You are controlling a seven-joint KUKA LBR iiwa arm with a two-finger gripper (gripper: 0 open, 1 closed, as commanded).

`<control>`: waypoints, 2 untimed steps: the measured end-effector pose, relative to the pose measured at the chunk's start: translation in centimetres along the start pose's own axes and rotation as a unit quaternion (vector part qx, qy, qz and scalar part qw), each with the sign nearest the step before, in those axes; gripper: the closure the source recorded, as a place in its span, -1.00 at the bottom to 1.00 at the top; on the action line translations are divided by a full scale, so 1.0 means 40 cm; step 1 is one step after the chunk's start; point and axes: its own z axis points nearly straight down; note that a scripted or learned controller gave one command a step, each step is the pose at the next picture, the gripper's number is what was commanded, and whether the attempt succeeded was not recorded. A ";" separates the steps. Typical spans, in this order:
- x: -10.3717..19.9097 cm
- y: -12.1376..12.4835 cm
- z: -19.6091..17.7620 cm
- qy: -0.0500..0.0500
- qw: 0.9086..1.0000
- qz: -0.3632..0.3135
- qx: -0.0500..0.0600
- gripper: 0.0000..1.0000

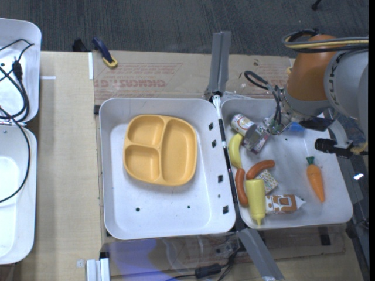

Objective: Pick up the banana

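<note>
We see the claw (256,138) down in the right bin (337,206), just beside the banana (235,150).

The banana lies by the bin's left wall, below a can (241,122). We cannot tell if the claw is open or closed. Two sausages (259,168), a yellow bottle (255,199), a small carton (283,204) and a carrot (316,180) lie nearby. A yellow plate (160,149) sits in the left bin (158,218).

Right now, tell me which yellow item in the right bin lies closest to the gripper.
The banana, just left of the gripper; the yellow bottle lies farther, toward the front.
</note>
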 end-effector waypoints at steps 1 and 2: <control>0.077 0.087 -0.258 -0.007 0.999 -0.034 -0.007 -1.00; 0.309 0.004 -0.251 -0.006 0.998 -0.055 -0.005 -1.00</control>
